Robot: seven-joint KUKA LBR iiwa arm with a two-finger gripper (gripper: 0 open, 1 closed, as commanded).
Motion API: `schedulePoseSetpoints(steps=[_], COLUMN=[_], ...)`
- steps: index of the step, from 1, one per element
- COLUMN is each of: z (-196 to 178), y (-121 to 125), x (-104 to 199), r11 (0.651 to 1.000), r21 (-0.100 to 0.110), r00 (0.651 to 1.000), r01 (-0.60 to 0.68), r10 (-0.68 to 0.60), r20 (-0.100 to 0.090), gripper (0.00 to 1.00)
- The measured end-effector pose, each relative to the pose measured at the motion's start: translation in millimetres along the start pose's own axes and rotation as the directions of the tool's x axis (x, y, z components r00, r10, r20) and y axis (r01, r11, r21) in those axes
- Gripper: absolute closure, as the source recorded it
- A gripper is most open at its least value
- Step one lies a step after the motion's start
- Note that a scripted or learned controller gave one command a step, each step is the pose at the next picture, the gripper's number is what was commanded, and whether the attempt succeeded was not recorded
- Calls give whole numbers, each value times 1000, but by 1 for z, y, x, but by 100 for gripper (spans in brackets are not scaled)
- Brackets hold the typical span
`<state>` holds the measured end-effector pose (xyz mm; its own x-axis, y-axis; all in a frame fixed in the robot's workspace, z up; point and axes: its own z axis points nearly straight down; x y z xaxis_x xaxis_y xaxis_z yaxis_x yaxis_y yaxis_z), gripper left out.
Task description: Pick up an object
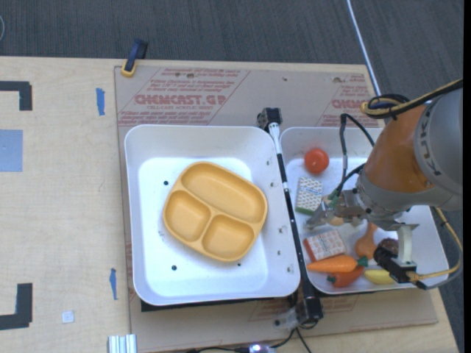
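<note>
My gripper [326, 213] hangs low over the middle of the right bin [434, 230], with the grey and orange arm reaching in from the right. Just left of it and further back lies a speckled packet [309, 193]. A pinkish packet [324, 243] lies just in front of it. A red tomato [316, 160] sits at the back of the bin. Along the front wall lie a carrot [335, 265] and a yellow banana [379, 276]. An orange piece [365, 243] is partly hidden under the wrist.
The left bin [140, 197] holds a yellow divided plate [214, 211]. A black rail [283, 182] runs between the two bins. Cables loop around the arm and over the right bin's front right corner [412, 274].
</note>
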<state>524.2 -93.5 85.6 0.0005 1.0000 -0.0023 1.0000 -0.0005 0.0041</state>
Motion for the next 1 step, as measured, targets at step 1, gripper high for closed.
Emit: schedulePoseSetpoints(steps=[1], z=[-11], y=[1], x=[-1], r11=[1000], r21=[-4], r00=[1000], r01=[-1], r10=[1], r20=[2], gripper=[100])
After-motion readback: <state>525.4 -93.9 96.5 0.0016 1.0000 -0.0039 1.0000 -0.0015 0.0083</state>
